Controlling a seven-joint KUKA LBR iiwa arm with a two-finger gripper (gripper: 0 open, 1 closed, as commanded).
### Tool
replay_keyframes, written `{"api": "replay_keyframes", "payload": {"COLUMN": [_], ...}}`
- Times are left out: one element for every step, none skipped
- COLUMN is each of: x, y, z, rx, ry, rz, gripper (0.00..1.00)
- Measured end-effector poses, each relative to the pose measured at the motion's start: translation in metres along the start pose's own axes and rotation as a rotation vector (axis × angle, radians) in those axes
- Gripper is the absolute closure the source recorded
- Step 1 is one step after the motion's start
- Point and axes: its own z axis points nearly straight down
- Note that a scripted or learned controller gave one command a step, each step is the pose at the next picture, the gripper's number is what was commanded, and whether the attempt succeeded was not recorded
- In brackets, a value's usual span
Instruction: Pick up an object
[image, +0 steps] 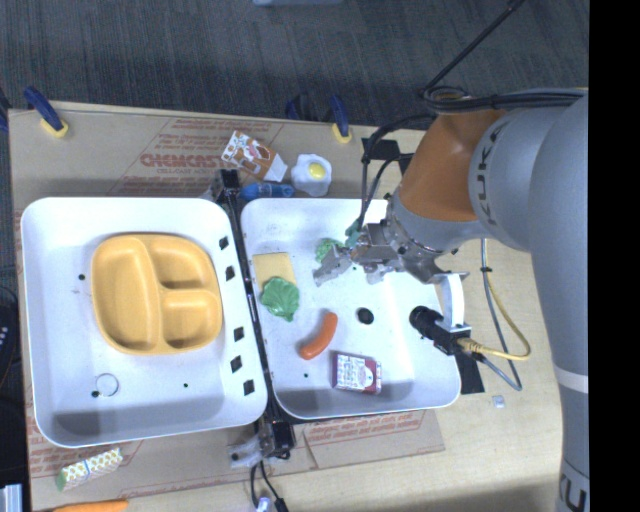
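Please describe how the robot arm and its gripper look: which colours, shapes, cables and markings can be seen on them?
The arm is thick, rounded and grey, with a broad orange band above the wrist and dark lettering on its grey shell. Black cables loop over it from above, and a yellow cable curves beside the wrist. The gripper is a small grey metal assembly, with a black cylindrical part mounted nearby.

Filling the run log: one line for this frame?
gripper over right bin, beside green item | nothing seen held | sausage, lettuce, cheese lying in bin
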Motion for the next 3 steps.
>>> {"api": "replay_keyframes", "payload": {"x": [-0.002, -0.002, 0.027], "y": [-0.046, -0.045, -0.072], "z": [0.103, 0.093, -0.047], "rx": [0.000, 0.001, -0.003], "ry": [0.000, 0.000, -0.001], "rz": [-0.161, -0.166, -0.085], "gripper": [0.00, 1.00, 1.00]}}
